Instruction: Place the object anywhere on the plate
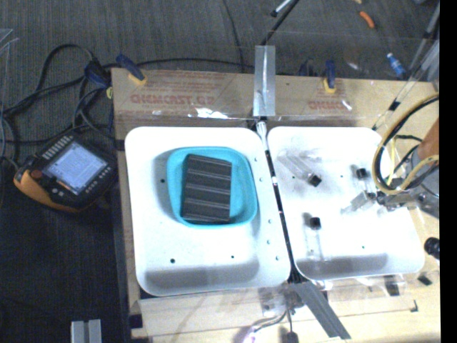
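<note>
The dark ribbed block (206,189) lies flat on the blue plate (247,194), well apart from the gripper (371,199) and far off toward the view's left of it, across the seam between the two bins. The block covers the middle of the plate, with its long side running roughly from the far edge to the near edge, and blue rim shows all around it. The plate sits in the left bin (146,199), which is the bin away from the gripper.

The gripper hangs over the right bin (400,245), close to that bin's right wall and about midway between its far and near edges. It looks pale and blurred against the white floor, and I cannot tell whether it is open or closed; nothing can be made out in its grasp.

Several small clear pieces with black ends lie scattered on the floor of the right bin. One piece (313,179) is to the gripper's view-left and a little farther back. A second piece (312,223) is to its view-left and nearer the front. A third piece (360,171) lies just beyond the gripper, toward the far wall.

Behind the gripper, at the view's right, the orange band (433,140) of the arm shows, and yellow and black cables (388,156) loop beside it. Far beyond the left bin from the gripper, a handheld control unit (69,172) with a lit screen lies on the dark floor.
</note>
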You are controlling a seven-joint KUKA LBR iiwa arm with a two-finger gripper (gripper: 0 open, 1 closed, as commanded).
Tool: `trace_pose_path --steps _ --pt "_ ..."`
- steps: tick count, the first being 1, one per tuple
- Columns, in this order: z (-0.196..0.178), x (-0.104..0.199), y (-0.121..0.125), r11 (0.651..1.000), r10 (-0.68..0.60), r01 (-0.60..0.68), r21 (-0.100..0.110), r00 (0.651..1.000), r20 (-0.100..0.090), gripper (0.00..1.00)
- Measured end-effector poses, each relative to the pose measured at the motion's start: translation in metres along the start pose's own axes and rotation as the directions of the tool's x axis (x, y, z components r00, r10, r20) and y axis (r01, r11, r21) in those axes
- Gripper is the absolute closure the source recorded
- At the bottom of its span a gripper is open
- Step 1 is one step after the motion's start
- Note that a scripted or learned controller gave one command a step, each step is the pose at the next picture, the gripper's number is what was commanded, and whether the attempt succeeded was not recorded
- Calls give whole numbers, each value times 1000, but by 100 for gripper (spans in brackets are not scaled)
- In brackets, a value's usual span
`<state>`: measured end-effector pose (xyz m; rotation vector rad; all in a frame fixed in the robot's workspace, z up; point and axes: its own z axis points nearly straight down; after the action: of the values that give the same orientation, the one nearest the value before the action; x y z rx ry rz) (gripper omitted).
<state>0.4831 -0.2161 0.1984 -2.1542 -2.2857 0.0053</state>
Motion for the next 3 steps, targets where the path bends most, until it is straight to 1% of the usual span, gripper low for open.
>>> trace_pose_path --steps 1,2,3 --pt "79 82 5 997 79 -79 1 997 -2 0" --pt "-20 41 3 977 -212 212 -1 977 -1 0" --pt "90 86 6 999 -50 50 -7 999 12 0"
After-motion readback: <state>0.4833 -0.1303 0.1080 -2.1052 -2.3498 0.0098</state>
